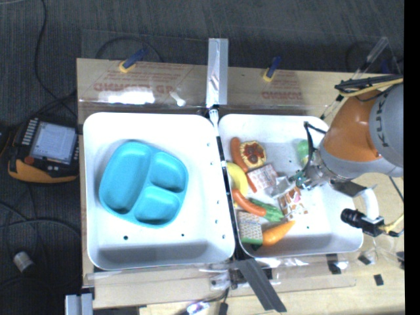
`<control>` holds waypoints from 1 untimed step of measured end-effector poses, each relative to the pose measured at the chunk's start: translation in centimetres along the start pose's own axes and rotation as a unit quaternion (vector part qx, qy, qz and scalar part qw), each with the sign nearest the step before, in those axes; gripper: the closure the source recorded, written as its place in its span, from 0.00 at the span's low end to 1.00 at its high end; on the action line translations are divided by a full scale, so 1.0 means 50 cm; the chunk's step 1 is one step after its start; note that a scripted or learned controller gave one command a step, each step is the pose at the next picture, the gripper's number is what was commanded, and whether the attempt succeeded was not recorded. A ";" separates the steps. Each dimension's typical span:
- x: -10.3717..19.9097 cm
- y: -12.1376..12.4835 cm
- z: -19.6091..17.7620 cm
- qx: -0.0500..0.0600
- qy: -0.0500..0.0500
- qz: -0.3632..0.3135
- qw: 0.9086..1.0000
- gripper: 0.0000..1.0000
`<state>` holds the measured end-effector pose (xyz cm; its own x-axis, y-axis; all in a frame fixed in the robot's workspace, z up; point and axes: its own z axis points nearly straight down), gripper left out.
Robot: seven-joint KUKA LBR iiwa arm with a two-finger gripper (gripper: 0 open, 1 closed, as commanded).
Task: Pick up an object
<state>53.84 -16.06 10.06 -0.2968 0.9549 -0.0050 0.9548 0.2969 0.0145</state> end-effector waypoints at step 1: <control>0.002 0.002 -0.017 0.000 0.001 -0.001 1.000 1.00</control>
<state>53.88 -15.96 10.90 -0.2980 0.9546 -0.0037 0.9545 0.2980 0.0142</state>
